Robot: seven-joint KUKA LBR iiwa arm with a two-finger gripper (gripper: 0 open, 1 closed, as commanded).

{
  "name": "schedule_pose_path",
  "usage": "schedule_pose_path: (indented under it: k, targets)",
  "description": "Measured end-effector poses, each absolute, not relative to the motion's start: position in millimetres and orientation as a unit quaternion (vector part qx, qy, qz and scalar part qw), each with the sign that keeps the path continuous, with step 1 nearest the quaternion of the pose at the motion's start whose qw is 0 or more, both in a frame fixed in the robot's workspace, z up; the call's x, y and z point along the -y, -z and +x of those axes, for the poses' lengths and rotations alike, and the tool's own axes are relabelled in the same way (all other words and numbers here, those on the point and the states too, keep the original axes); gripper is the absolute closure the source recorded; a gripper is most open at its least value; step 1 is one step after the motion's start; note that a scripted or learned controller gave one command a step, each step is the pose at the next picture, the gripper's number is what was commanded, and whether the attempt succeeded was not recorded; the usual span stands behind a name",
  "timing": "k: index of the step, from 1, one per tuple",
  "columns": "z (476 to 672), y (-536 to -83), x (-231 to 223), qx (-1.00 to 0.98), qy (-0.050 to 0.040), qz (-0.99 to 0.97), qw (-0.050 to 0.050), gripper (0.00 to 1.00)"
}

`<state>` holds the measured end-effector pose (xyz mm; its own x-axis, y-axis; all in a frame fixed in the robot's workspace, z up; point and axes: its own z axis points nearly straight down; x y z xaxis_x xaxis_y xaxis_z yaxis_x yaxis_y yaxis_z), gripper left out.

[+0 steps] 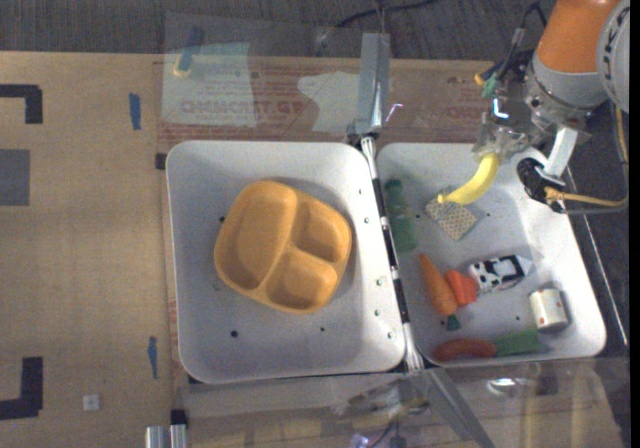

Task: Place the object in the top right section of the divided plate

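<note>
Yellow curved banana (pixel 478 180), glossy orange divided plate (pixel 284 245), three compartments

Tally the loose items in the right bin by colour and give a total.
Yellow: 1, banana hanging at the end effector
Green: 3
Orange: 2
Red: 1
Black and white: 1
Tan: 1
Cream: 1
Total: 10

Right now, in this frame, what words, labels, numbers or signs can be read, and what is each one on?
Clear sheet behind the left bin: one faint line of print, too blurred to read.
Black corner marks on the bench: plain shapes, no letters.
Divided plate and the items in the right bin: no text legible.
</note>
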<state>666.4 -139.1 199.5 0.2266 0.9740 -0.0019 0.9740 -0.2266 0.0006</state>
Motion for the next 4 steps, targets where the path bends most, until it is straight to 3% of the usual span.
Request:
schedule_pose_path:
  k: [1,2,3,4]
  targets:
    - [650.5,-250,161,-0.512,-0.0002,0.859,0.001,1.0]
    - [592.4,-202,89,-0.547,0.0003,0.837,-0.001,1.0]
    - [577.6,-185,46,-0.747,-0.0003,0.665,-0.001,1.0]
    - [553.2,-212,-10,-0.782,-0.0003,0.623,-0.001,1.0]
